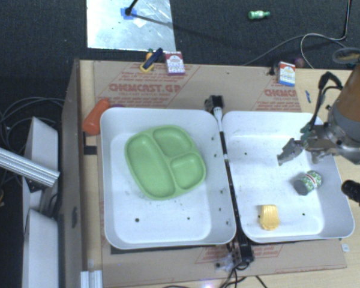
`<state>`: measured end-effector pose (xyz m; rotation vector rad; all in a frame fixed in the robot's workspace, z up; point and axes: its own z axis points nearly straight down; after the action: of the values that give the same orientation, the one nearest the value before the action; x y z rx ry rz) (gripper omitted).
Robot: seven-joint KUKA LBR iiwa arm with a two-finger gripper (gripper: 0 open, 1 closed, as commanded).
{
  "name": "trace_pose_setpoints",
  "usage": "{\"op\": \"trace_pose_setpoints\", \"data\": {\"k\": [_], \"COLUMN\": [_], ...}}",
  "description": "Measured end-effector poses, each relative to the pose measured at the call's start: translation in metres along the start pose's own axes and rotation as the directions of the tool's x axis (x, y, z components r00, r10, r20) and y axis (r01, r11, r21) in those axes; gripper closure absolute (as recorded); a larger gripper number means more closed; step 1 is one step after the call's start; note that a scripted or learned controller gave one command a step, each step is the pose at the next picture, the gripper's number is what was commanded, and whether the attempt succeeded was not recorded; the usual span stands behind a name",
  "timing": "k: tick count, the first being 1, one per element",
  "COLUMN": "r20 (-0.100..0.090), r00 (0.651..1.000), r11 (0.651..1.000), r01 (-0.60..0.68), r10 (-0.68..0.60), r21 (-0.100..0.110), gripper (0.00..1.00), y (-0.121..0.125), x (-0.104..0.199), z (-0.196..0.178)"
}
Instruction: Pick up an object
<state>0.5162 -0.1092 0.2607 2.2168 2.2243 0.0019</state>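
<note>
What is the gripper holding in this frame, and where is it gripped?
Nothing. The gripper hangs over the right bin with nothing between its fingers; the small can and the yellow object lie apart from it on the bin floor.

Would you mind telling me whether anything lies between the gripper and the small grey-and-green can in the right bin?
Nothing visible does: the gripper hangs up-left of the small grey-and-green can, with bare white bin floor between them.

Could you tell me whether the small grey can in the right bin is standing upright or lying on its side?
Lying on its side: the can shows its side wall lengthwise along the right bin floor.
</note>
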Motion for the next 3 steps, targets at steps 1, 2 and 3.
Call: {"op": "trace_pose_setpoints", "data": {"k": [1,2,3], "r20": [0.001,0.0,0.005], "r00": [1.0,1.0,1.0], "r11": [1.0,1.0,1.0], "r01": [-0.003,-0.003,-0.002], "r10": [0.003,0.003,0.002], "r21": [0.001,0.003,-0.007], "gripper": [0.0,0.0,0.0], "y": [0.02,0.03,0.024], "x": [-0.058,-0.096,-0.099], "z": [0.04,0.113,0.171]}}
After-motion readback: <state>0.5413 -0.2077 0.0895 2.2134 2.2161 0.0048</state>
